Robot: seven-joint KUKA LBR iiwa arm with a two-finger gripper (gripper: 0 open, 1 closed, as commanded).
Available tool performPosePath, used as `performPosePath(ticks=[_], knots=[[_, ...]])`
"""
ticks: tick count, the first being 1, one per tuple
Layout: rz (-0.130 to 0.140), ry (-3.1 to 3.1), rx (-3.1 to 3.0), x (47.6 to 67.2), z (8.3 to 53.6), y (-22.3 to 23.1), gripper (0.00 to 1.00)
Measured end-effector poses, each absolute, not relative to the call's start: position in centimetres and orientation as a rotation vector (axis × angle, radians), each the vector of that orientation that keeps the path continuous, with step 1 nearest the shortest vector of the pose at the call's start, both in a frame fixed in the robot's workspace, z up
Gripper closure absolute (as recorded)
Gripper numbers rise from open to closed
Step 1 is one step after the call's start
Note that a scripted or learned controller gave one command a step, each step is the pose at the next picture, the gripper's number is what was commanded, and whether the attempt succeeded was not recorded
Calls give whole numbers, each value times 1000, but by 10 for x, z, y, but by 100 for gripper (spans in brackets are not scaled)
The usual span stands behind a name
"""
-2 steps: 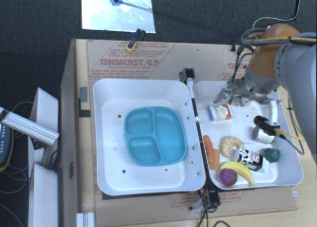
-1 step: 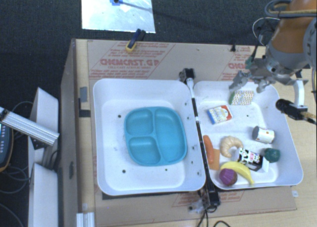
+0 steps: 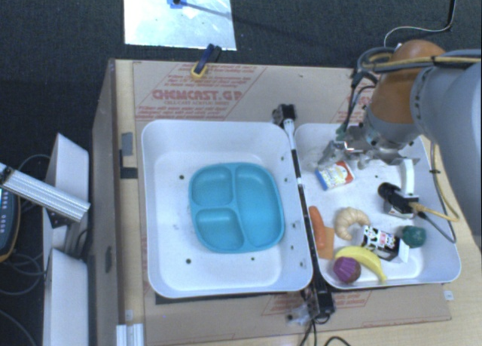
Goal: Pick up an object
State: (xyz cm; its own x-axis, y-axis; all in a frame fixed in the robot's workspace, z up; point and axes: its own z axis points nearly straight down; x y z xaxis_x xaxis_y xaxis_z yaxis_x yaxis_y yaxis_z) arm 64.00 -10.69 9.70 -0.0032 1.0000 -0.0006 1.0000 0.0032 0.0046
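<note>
My gripper (image 3: 346, 157) hangs over the far part of the right bin (image 3: 437, 273), its metal fingers spread open. Just in front of it lies a small white, blue and red carton (image 3: 335, 176), with nothing gripped. Nearer the front of that bin lie a croissant (image 3: 352, 221), an orange carrot (image 3: 323, 233), a yellow banana (image 3: 365, 259), a purple round fruit (image 3: 346, 269), a black-and-white patterned packet (image 3: 379, 240) and a dark teal lump (image 3: 413, 236).
The left bin (image 3: 169, 148) bears a blue divided plate (image 3: 236, 206). A black divider rail (image 3: 297, 179) runs between the two bins. The grey arm (image 3: 444, 103) with its orange band comes in from the right above the right bin's far corner.
</note>
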Motion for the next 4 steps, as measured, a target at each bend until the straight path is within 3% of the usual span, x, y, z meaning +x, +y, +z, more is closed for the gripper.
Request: performPosePath(ticks=[1, 3, 4], knots=[[18, 2221, 2213, 646, 91, -117, 0], [23, 2213, 2209, 628, 92, -138, 0], [3, 2220, 2217, 625, 122, -144, 0]])
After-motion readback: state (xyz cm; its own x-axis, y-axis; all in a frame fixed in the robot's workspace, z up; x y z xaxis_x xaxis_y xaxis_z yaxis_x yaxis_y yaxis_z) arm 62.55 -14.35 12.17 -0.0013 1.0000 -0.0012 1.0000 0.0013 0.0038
